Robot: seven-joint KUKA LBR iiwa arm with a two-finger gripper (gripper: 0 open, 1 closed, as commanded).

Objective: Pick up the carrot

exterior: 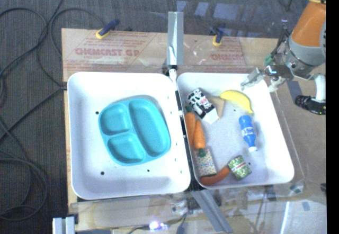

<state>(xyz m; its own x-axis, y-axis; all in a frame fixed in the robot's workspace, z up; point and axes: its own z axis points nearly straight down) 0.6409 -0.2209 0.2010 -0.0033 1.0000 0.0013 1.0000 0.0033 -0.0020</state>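
A carrot (196, 130) is lying lengthwise along the inner wall of the right-hand white bin (280, 137), well apart from the fingers (255, 78) and down toward the near-left of them as seen from above. Just beyond its top end a black-and-white cow-print carton (201, 104) is sitting, and at its lower end a small printed packet (204, 161) is resting, with a red-orange sausage-shaped piece (214, 177) curling beneath that. A green-labelled can (239, 168) is lying beside the sausage piece, a blue bottle (247, 132) is lying nearer the fingers, and a yellow banana (238, 99) is lying closest of all, just below and left of the fingertips. The gripper (263, 77) is hovering over the bin's far right corner, its fingers spread apart and holding nothing, while the grey arm (302, 58) with its orange band is reaching in from the right. Farther off, across the divider, the left-hand white bin (85, 174) is carrying a turquoise sectioned plate (135, 130). Both bins are sitting on a tabletop (79, 50) of brown board, where two yellow-handled clamps (107, 28) are gripping the far edge.
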